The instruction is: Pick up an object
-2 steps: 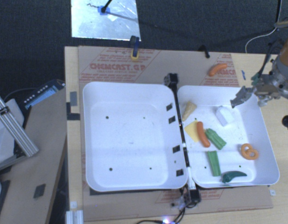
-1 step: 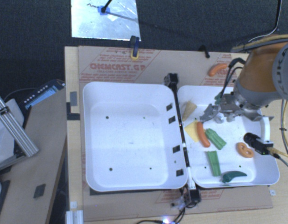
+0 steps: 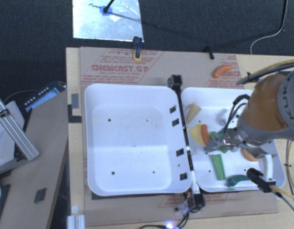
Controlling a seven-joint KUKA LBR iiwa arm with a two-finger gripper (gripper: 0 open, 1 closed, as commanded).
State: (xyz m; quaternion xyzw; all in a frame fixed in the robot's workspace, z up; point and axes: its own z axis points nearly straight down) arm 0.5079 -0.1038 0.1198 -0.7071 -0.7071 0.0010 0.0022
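Observation:
My gripper hangs low over the middle of the right bin, reaching in from the right. A small green piece lies right at its tip; whether it is held is hidden. Just left of it lies a yellow slice with an orange-red strip. A light green bar sits right below the gripper. A tan wedge lies at the bin's upper left. A teal curved piece rests at the front edge. An orange piece peeks out under the wrist.
The left bin stands beside the right one, with a black clip divider between them. An orange sausage shape lies on the cardboard behind the right bin. A yellow-blue clamp sits at the back.

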